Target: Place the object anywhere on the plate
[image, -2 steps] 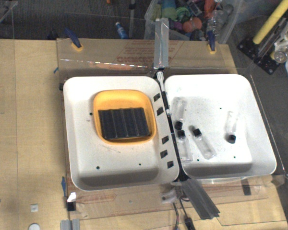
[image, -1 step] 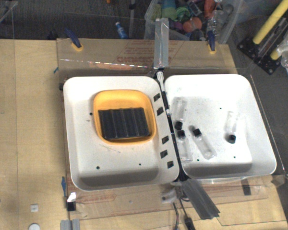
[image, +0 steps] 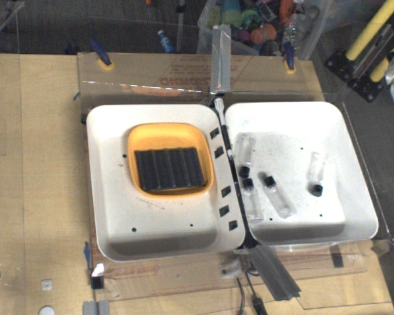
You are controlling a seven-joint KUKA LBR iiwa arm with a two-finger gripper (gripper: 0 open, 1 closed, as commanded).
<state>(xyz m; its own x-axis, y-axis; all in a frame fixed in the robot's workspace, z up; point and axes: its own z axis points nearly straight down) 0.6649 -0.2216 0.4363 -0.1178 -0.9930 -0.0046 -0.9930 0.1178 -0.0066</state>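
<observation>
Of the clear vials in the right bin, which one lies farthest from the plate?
The vial near the right bin's right side, alone, black cap toward the camera; the others cluster near the divider.

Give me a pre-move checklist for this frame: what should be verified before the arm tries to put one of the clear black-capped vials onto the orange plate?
1. Plate sits inside the left bin, flat: ok.
2. Landing space on the plate: not ok, a dark ribbed block covers most of it, leaving the rim bare.
3. Vials lie in the right bin: ok, one near the divider, one mid-bin, one to the right.
4. Vials apart enough to pick singly: ok for the right one; the two near the divider lie close together.
5. A vial already on the plate: not ok.
</observation>
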